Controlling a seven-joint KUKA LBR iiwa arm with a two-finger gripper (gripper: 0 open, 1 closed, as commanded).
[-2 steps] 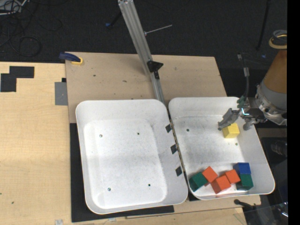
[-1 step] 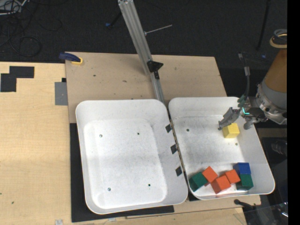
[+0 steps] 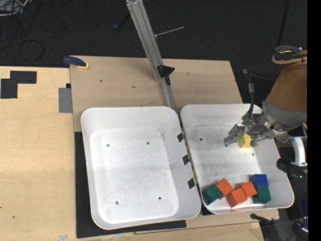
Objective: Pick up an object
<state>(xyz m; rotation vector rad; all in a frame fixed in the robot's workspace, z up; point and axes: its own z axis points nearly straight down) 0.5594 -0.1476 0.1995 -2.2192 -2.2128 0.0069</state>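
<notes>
My gripper [image 3: 245, 137] hangs over the right bin [image 3: 215, 122], near its right wall. Its two grey fingers are spread apart, one finger [image 3: 231, 136] reaching left. A small yellow block [image 3: 245, 142] lies in the gap between them, and the fingers do not appear to close on it. I cannot tell whether the block rests on the bin floor. At the bin's front edge is a cluster of blocks: a green one [image 3: 212, 192], orange ones [image 3: 224, 186] [image 3: 236, 197] [image 3: 249, 189], a blue one [image 3: 260, 180] and a dark green one [image 3: 263, 195].
The left bin [image 3: 95, 119] stands beside the right one, with black clips [image 3: 184, 158] along the shared edge. A slanted metal rail [image 3: 150, 44] rises behind the bins. A blue-and-yellow clamp [image 3: 76, 62] lies at the bench's far left corner.
</notes>
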